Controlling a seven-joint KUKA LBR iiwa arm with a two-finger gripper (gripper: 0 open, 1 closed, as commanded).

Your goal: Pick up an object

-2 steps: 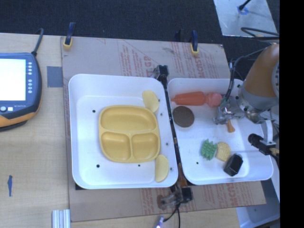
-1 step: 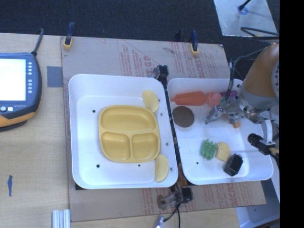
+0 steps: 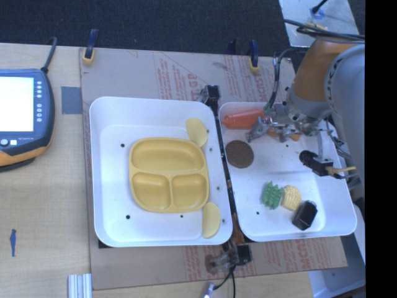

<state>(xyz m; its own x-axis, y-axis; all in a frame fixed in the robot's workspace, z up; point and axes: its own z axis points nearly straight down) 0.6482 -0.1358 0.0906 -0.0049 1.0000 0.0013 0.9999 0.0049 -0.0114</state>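
My left bin (image 3: 105,166) carries a yellow tray (image 3: 169,172) — two yellow pieces (image 3: 197,130) beside it. A pendant (image 3: 23,113) lies far left; clamps (image 3: 90,48) grip the cardboard (image 3: 180,73).

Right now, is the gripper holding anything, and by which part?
Cannot be told. The gripper sits low beside the orange carrot at the right bin's far edge, but nothing is visibly held.

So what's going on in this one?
The arm's gripper is low over the far end of the right bin, beside the orange carrot. The brown disc, green piece, yellow corn and black block lie untouched. The left bin holds a yellow divided tray.
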